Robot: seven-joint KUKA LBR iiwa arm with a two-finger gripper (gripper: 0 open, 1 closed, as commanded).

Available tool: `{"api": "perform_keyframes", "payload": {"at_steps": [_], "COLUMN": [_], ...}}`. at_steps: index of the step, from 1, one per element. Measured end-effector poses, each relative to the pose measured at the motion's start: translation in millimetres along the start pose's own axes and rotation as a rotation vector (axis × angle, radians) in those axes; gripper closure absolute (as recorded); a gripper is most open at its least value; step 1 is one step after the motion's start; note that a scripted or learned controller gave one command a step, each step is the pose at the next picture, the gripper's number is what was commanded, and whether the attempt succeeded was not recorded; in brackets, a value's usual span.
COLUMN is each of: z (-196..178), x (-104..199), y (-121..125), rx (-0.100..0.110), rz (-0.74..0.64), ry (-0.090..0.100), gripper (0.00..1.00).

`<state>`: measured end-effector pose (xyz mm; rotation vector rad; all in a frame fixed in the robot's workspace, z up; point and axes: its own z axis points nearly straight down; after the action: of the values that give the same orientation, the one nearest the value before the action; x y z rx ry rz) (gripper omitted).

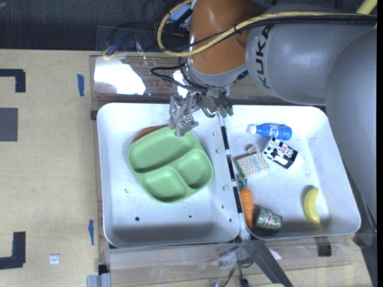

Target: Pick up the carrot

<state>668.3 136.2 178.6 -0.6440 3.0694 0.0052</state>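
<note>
Two white bins [119, 220] on pale wood bench [48, 160]. Tool [182, 121] over green tray [170, 163] in left bin, finger spread unclear. Carrot [246, 202] in right bin, beside divider, near can [267, 220].

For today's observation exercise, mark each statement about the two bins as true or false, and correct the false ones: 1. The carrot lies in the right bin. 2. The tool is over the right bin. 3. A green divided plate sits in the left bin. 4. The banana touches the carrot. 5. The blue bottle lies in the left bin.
1. True: the carrot lies in the right bin, against the wall it shares with the left bin.
2. False: the tool is over the left bin, at the far edge of the green divided plate.
3. True.
4. False: the banana lies apart, toward the right side; a green can is beside the carrot.
5. False: the blue bottle lies in the right bin.
</note>
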Motion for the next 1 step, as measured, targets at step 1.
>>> {"api": "perform_keyframes", "payload": {"at_steps": [1], "z": [-96.8], "x": [11.0], "y": [-27.3], "rx": [0.001], "rz": [0.088], "ry": [0.0], "gripper": [1.0]}}
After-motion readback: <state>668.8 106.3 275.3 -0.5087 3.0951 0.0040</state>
